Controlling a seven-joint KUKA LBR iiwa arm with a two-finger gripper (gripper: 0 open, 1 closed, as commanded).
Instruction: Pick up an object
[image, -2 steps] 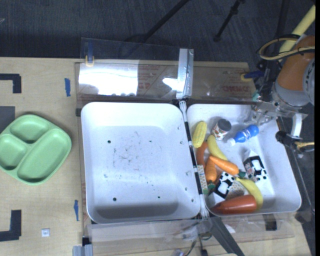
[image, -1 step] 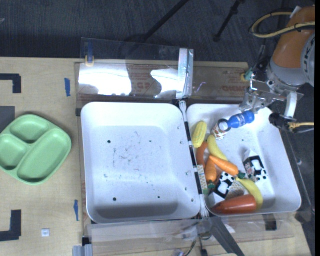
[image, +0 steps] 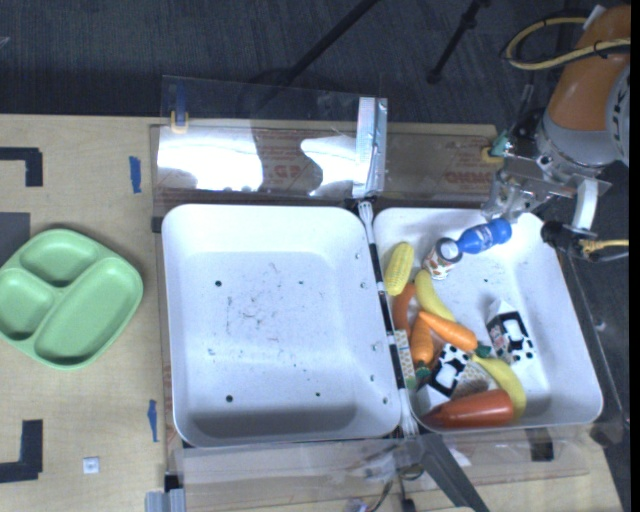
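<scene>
Blue bottle, at right bin's back, just below gripper: likely light, rigid, slick, round; grasp across mid-body; whether fingers clasp it cannot be told.

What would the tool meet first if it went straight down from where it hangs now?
Probably the blue bottle, lying just under the tool at the right bin's far end; depth is hard to judge from this slant.

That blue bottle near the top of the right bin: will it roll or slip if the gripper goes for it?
The blue bottle lies on its side, so it would probably roll if nudged. Its rounded, glossy-looking body may slip between fingers. It looks small and likely light, resting close to the gripper and the bin wall.
</scene>
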